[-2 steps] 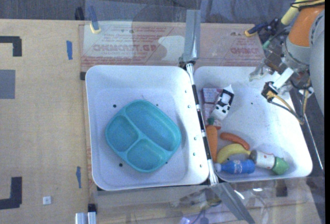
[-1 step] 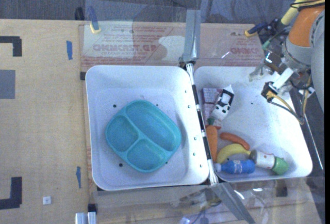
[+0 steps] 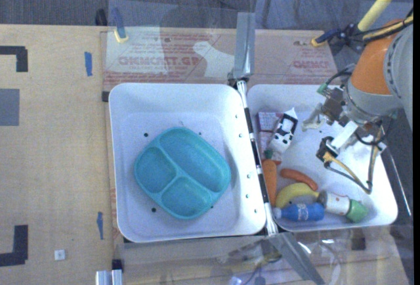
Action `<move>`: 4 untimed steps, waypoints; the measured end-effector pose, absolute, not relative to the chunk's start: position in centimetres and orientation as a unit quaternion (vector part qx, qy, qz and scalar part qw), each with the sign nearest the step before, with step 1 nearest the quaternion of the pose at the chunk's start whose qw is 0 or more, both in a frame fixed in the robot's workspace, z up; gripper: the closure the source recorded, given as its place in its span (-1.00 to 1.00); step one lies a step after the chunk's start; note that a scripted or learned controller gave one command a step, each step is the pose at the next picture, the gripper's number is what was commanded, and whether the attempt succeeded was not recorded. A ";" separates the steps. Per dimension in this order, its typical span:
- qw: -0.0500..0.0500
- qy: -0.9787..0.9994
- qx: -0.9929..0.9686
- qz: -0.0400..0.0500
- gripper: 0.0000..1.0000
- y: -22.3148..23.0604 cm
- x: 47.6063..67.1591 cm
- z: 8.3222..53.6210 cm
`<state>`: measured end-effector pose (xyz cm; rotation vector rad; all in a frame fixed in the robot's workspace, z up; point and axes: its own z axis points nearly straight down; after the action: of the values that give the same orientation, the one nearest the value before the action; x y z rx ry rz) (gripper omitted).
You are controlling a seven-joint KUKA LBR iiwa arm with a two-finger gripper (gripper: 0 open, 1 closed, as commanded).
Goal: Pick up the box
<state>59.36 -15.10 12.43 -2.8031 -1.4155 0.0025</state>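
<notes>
A small box, white with black markings, lies tilted in the right bin near its far left corner. A flat purple packet rests just left of it against the bin wall. My gripper hangs over the middle of the right bin, to the right of the box and apart from it, with cables looping below it. The grey arm with its orange band reaches in from the right. Nothing shows held in the gripper.
Along the right bin's near side lie an orange carrot, a red-orange sausage shape, a banana, a blue bottle and a white bottle with a green cap. The left bin holds a teal divided plate.
</notes>
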 end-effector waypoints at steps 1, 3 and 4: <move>0.002 -0.374 -0.927 0.001 -1.00 -18.3 49.9 13.2; 0.000 -0.287 -0.958 0.001 -1.00 -20.7 48.2 21.1; 0.002 -0.185 -0.983 0.002 -1.00 -19.7 47.9 17.1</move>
<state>47.85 -19.71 17.11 -3.0830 -0.5801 0.0055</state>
